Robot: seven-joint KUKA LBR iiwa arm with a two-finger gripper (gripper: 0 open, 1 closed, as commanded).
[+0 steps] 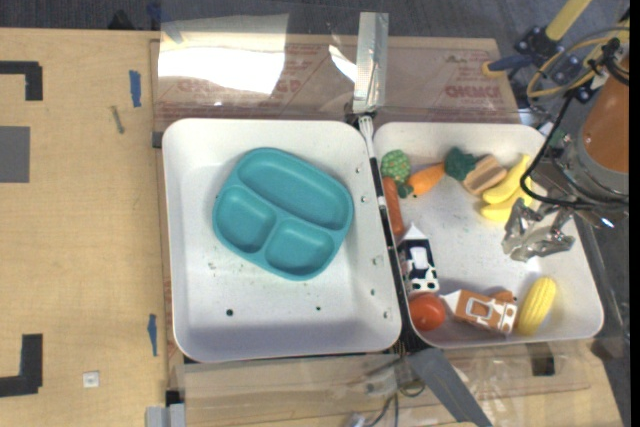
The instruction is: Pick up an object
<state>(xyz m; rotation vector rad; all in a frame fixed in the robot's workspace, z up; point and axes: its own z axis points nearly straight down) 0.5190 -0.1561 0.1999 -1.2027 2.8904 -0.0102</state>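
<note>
My gripper hovers over the right side of the right bin, open, with nothing between its metal fingers. A yellow banana and a hot dog bun lie just up and left of it. A yellow corn cob lies below it. An orange and white carton and a red tomato sit along the near wall. A black and white toy, a carrot and green vegetables lie toward the divider.
The left bin holds a teal divided plate. A red sausage lies along the divider between the bins. Cables and the arm's orange band crowd the right edge. A clear panel stands behind the bins.
</note>
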